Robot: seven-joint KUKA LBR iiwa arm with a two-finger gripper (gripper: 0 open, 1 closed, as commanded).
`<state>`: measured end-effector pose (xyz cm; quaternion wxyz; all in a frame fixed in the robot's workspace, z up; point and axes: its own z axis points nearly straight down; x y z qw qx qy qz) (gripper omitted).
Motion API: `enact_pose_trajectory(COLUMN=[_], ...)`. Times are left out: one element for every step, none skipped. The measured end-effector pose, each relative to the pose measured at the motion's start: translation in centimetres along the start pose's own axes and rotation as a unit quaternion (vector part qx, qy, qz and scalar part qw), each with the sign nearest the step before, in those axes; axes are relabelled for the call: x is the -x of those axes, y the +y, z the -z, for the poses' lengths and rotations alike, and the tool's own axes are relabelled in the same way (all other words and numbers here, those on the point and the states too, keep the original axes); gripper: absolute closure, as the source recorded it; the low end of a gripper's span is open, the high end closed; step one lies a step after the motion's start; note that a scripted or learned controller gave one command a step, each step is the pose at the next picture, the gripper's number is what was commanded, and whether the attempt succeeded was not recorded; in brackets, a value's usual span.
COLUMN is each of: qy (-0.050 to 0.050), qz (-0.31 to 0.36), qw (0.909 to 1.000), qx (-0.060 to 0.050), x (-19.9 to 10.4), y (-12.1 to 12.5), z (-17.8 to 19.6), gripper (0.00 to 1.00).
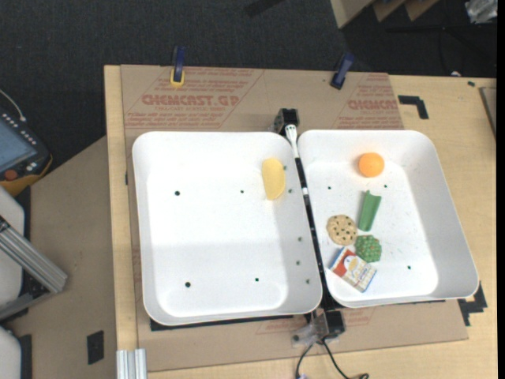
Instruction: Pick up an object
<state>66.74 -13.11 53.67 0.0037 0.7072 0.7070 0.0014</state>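
While 4 items fill right bin [442, 212], yellow piece [273, 178] in left bin [158, 212].

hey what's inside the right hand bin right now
The right bin holds an orange ball, a green block, a cookie, a green broccoli-like piece and a small packet partly tucked under that piece.

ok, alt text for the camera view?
Two white bins sit side by side on a bench. The left bin holds a yellow piece; the right bin holds an orange ball, green stick, cookie, green lump and packet.
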Motion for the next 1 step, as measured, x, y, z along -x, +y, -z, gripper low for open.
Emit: enact_pose_trajectory(qy=[0.003], qz=[-0.001], qw=[0.9999], qx=[-0.011], x=[0.03], y=[-2.67], z=[-13.28], gripper=[1.0])
